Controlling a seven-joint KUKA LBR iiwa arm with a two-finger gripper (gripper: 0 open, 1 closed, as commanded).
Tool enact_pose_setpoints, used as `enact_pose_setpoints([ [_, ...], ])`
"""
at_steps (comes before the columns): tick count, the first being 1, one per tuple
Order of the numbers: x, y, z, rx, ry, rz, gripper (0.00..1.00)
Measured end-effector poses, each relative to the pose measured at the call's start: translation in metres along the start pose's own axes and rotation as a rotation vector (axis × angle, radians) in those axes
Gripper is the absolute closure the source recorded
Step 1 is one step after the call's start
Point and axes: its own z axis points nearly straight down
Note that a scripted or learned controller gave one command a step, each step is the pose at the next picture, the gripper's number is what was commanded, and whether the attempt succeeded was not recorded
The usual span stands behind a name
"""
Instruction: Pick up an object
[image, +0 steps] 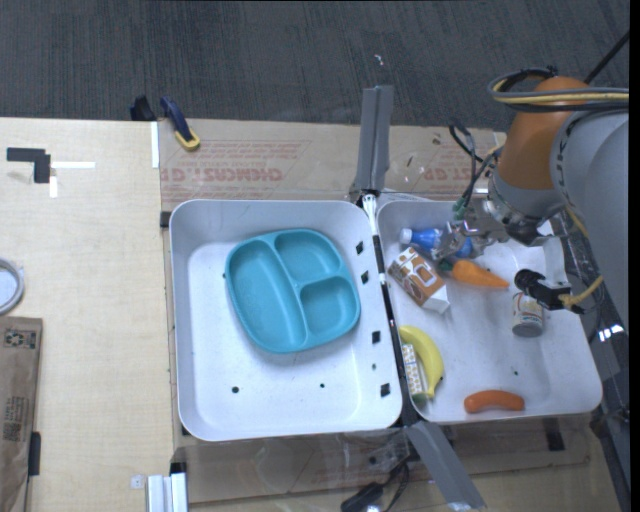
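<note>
1. Reaches in from the right at the far side, grey arm (590, 170) with orange band above the wrist.
2. Bends down and leftward at the wrist.
3. Ends in gripper (462, 240), low, pointing left; finger state unclear.

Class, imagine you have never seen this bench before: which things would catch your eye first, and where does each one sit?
The blue divided plate lies alone in the left bin. The right bin holds a banana near its left wall, a carrot and a small carton. The grey arm with its orange band reaches in from the right, above the carrot.
</note>
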Motion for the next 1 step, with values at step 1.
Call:
enact_pose_setpoints([
  [1,0.0518,-0.0358,-0.1507,-0.013,0.001,-0.006,1.00],
])
